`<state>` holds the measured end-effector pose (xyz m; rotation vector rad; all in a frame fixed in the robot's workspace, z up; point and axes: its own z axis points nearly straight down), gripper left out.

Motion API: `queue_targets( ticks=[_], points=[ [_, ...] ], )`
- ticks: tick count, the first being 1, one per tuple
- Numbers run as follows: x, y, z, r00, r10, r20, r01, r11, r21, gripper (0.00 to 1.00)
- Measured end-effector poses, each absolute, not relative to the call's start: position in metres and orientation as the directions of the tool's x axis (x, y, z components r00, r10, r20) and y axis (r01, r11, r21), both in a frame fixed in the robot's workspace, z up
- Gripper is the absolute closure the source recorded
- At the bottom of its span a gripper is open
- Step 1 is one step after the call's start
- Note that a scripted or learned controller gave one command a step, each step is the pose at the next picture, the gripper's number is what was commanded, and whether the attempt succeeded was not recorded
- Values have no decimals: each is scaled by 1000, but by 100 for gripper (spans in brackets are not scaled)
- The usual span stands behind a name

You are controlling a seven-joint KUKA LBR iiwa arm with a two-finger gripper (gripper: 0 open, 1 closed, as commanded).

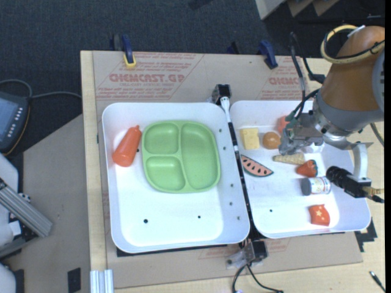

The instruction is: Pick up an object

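Grey metal and an orange band mark the arm reaching from the right over the right-hand shallow white bin [269, 221], its pincer [295, 140] hanging low among the small things there. That placement suggests a try at one of the nearest pieces: the round orange-brown ball [271, 140] just beside it, or the pale beige wedge [289, 159] just below it. Whether the pincer is released or clenched I cannot tell; the wrist hides its tips, and nothing shows between them. Nearby lie a pale yellow block [250, 138], a red watermelon slice toy [255, 166], a small red piece [307, 168], a grey-capped little bottle [315, 186] and a red strawberry-like toy [319, 214]. A red thing near the wrist [282, 124] is half covered and hard to name. In the left-hand white bin [177, 227], well apart, rest a green divided plastic plate [181, 156] and an orange bottle-shaped toy [127, 146].
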<state>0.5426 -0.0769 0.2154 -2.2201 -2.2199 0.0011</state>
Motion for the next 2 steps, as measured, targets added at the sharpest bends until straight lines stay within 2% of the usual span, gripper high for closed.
queue_targets(
  ticks=[1, 2],
  points=[
    [550, -65, 223, -2, 1000, 0, 1000, 2, 2, 100],
    [541, -64, 225, 0, 1000, 1, 1000, 0, -1, 100]
  ],
)
